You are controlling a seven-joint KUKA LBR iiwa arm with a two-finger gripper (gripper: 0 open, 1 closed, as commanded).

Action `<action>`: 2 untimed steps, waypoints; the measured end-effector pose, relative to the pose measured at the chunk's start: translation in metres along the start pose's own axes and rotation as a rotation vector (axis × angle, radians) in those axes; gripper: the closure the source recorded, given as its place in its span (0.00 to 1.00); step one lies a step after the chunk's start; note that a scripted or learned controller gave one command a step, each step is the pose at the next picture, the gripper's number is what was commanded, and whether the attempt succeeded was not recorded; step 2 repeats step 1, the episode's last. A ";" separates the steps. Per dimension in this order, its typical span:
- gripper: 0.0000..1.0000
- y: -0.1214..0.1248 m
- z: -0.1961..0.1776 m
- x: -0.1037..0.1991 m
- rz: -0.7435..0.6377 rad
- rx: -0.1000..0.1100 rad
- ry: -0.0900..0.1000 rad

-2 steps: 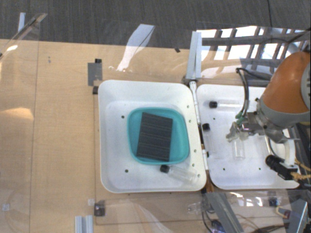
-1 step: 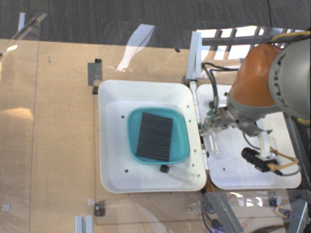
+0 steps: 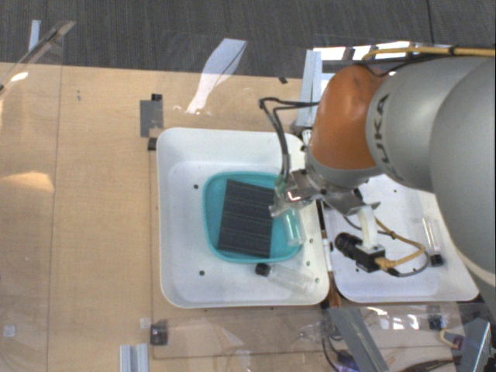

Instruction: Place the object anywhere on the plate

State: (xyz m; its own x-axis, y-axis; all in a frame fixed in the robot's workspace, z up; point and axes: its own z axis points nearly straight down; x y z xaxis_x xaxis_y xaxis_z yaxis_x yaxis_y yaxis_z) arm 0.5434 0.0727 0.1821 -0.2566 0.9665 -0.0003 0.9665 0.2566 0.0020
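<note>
We are seeing the claw point(image 3: 288, 219) half hidden under the wrist; we cannot tell its opening. The dark ribbed pad point(image 3: 246, 219) is lying flat on the teal plate point(image 3: 213, 222).

Left white bin point(image 3: 174, 208), as I see it on the feed: a small black cap point(image 3: 262, 269) at 5 o'clock, just beside a clear plastic piece point(image 3: 296, 279) (shape hard to read). Right white bin point(image 3: 411, 285): a clear tube point(image 3: 431, 237) toward 3 o'clock. Both bins sit on the wooden bench point(image 3: 77, 208). A grey bracket point(image 3: 152, 116) stands at the left bin's 11 o'clock corner.
</note>
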 end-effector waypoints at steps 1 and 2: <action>0.00 0.000 0.000 0.000 0.000 0.000 0.000; 0.00 0.000 0.000 0.000 0.000 0.000 0.000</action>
